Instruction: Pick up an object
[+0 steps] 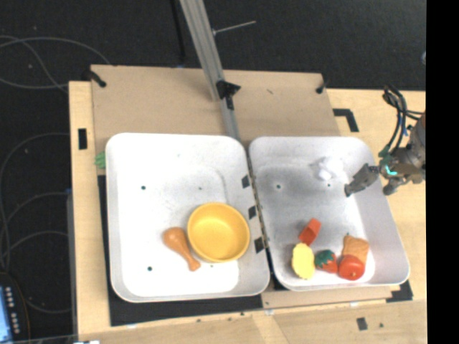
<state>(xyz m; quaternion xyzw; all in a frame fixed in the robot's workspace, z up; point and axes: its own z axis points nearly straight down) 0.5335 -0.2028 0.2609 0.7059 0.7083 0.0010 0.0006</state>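
Several small toys huddle at the right bin's (373,192) near edge, red tomato (351,267) touching yellow piece (303,261), so the jaws (374,179), apparently spread and empty above, might pinch two or slip.

The worktop (165,106) was a pale brown board. Two shallow white bins lay directly on it, side by side and touching: the left bin (143,170) and the right bin (287,163).
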